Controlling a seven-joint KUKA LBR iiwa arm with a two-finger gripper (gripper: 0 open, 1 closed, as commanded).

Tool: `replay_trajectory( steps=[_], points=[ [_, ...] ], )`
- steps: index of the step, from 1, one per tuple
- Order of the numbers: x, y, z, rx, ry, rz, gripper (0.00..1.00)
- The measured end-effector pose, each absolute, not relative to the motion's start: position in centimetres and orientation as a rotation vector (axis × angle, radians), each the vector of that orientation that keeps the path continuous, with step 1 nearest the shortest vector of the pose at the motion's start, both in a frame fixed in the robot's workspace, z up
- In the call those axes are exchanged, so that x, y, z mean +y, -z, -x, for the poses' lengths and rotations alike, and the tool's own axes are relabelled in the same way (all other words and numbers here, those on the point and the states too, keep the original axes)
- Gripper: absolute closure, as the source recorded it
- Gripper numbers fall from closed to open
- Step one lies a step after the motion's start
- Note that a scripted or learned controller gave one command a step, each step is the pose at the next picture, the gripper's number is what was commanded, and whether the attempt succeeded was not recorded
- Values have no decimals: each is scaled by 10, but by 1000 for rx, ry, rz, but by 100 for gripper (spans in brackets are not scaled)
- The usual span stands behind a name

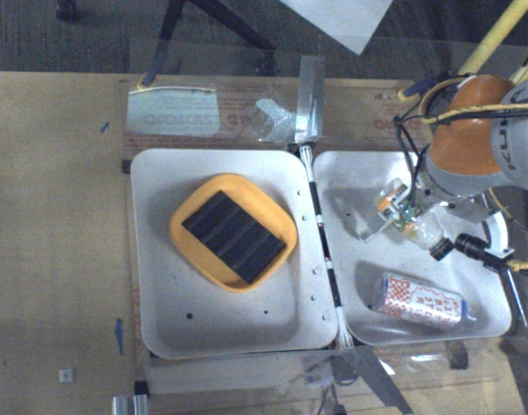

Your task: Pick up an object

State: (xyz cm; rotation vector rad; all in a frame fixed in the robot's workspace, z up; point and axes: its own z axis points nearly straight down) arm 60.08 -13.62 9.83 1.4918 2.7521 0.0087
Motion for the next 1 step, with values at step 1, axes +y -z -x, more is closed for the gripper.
replay_trajectory(
  steps=[1],
  points=[
    [-63,-186,-668,2894,-3,-1204,100]
  ],
)
